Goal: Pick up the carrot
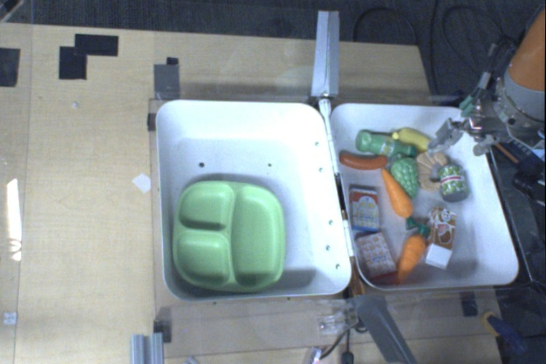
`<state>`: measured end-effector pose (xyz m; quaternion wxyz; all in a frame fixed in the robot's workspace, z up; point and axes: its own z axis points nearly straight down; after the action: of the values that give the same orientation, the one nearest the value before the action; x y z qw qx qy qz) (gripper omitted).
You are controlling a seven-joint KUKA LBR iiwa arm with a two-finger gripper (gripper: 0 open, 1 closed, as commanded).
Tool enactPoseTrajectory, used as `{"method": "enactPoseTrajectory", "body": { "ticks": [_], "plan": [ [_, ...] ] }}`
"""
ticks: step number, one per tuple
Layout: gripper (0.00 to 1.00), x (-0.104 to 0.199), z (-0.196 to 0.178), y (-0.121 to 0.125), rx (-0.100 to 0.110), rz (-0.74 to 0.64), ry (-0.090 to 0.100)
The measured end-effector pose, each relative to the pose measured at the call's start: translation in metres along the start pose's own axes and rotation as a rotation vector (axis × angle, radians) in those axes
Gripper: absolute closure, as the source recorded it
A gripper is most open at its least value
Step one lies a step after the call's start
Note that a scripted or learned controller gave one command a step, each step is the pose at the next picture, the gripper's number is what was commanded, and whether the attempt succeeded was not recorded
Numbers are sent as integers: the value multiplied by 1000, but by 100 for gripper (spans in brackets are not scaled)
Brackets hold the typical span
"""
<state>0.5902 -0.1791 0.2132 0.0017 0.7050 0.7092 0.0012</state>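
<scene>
Two carrots lie in the right bin (503,256). One carrot (397,194) is a plain orange cone near the bin's middle, slanting down to the right. The other carrot (411,254) has a green top and rests near the front, between a small printed packet (374,251) and a little carton (441,236). My gripper (462,139) hangs over the bin's back right corner, above and to the right of both carrots. Its fingers are open and hold nothing.
Around the carrots lie a green bottle (375,141), a yellow banana (412,135), a red sausage (363,159), a green knobbly piece (406,175), a can (452,182) and a blue-edged box (365,209). The left bin (247,119) holds a green divided plate (229,234).
</scene>
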Motion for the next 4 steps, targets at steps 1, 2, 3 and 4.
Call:
{"method": "enactPoseTrajectory", "body": {
  "ticks": [1,2,3,4],
  "plan": [
    [0,34,100,1,-4,-327,-1],
    [0,61,114,-34,-33,-285,-15],
    [100,62,102,-32,-39,-285,-15],
    [100,84,-8,-29,-4,-488,-1]
  ]
}}
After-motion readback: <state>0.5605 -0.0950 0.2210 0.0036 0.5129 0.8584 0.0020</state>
